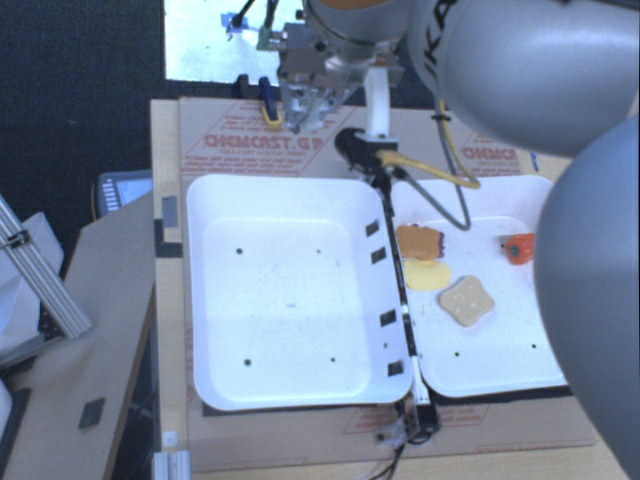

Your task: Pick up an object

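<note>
The right bin [500, 373] holds several small objects: an orange-brown block [420, 241], a flat yellow piece [428, 275], a tan toast-shaped piece [466, 300] and a small red-orange item [518, 249]. My gripper [304, 111] hangs high at the back, over the cardboard behind the left bin [285, 298], well away from all of these. The arm's grey body covers the right bin's far right side.
A black divider strip [392, 288] runs between the two bins. A yellow and blue clamp [268, 103] sits on the cardboard just left of the gripper. A yellow cable [430, 173] and a black hose hang over the right bin's back edge.
</note>
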Controlling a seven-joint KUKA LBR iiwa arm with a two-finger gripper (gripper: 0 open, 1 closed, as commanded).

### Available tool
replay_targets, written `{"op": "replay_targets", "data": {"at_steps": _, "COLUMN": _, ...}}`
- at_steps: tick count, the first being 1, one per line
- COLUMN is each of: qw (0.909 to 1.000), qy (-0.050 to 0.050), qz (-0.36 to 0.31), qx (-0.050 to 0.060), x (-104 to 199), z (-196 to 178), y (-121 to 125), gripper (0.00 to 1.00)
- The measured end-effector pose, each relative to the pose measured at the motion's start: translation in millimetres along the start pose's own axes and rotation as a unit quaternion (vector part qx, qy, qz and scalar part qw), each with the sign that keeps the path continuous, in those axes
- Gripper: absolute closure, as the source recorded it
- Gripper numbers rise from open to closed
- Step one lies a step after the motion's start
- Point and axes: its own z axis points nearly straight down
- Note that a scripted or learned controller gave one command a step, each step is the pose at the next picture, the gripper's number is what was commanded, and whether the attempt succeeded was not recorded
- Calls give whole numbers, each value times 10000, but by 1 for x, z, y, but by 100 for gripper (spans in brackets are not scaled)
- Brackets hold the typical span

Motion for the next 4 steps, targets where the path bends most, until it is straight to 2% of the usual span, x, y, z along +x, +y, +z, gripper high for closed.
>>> {"op": "replay_targets", "data": {"at_steps": 1, "qw": 10000, "qy": 23, "qz": -3, "qx": -72, "x": 20, "z": -151, "y": 27, "gripper": 100}}
{"op": "replay_targets", "data": {"at_steps": 2, "qw": 10000, "qy": -4, "qz": 7, "qx": 14, "x": 19, "z": -141, "y": 26, "gripper": 0}}
{"op": "replay_targets", "data": {"at_steps": 3, "qw": 10000, "qy": 2, "qz": -20, "qx": -1, "x": 20, "z": -153, "y": 26, "gripper": 100}}
{"op": "replay_targets", "data": {"at_steps": 4, "qw": 10000, "qy": 0, "qz": -26, "qx": 6, "x": 20, "z": -153, "y": 26, "gripper": 0}}
